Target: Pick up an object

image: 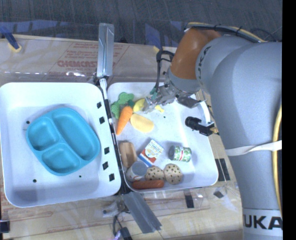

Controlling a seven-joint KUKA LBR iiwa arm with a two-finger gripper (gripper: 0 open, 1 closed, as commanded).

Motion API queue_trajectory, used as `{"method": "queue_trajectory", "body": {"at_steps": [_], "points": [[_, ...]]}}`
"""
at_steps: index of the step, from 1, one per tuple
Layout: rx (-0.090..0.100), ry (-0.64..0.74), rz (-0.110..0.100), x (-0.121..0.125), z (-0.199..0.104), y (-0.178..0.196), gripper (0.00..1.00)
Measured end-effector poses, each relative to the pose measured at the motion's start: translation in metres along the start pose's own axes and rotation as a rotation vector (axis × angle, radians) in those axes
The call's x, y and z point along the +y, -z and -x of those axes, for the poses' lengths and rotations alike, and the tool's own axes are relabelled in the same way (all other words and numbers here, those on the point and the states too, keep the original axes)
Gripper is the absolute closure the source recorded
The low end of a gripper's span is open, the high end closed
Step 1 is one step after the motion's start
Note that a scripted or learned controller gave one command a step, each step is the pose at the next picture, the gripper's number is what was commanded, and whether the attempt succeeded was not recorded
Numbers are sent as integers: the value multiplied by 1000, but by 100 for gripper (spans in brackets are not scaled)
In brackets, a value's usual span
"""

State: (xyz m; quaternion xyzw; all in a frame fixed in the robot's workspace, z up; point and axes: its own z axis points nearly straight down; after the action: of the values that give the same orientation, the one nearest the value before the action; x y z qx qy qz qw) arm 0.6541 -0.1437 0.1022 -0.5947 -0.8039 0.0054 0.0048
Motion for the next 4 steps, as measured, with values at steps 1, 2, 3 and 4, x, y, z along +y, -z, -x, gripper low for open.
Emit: {"method": "queue_trajectory", "body": {"at_steps": [1,2,3,4], "points": [[6,0,-10,-2,-1,-2,0],[0,-9,11,-35,-27,-12,0],[0,-7,12,-34,-27,-1,100],[0,-7,11,-34,-27,-1,0]]}}
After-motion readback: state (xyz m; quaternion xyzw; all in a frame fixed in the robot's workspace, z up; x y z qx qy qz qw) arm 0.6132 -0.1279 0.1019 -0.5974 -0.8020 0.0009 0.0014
